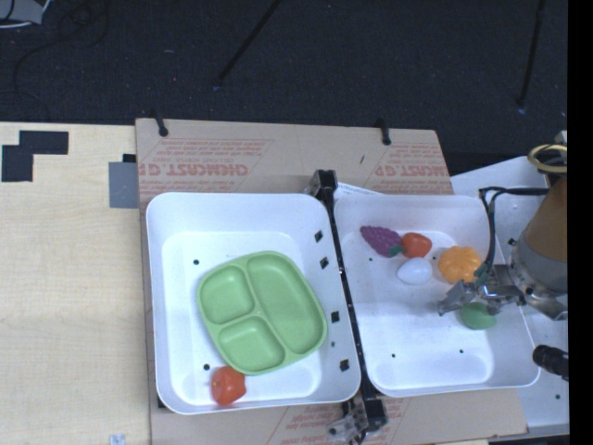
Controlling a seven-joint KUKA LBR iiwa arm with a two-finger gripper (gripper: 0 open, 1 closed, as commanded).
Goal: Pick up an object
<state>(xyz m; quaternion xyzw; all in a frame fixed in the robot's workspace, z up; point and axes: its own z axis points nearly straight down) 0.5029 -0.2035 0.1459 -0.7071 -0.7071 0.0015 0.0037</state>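
Note:
In the right bin (426, 364) lie a purple grape bunch (380, 239), a small red-orange piece (417, 245), a white egg (414, 271), an orange fruit (460, 263) and a green object (479, 319). My gripper (471, 301) hangs low over the right side of this bin. It is just above the green object and just below the orange fruit. The gripper body partly covers the green object. The arm (548, 235) comes in from the right.
The left bin (176, 239) holds a light green divided plate (261, 311) and a red fruit (227, 385) at its front edge. A black divider (341, 295) runs between the bins. Cardboard lies under both bins.

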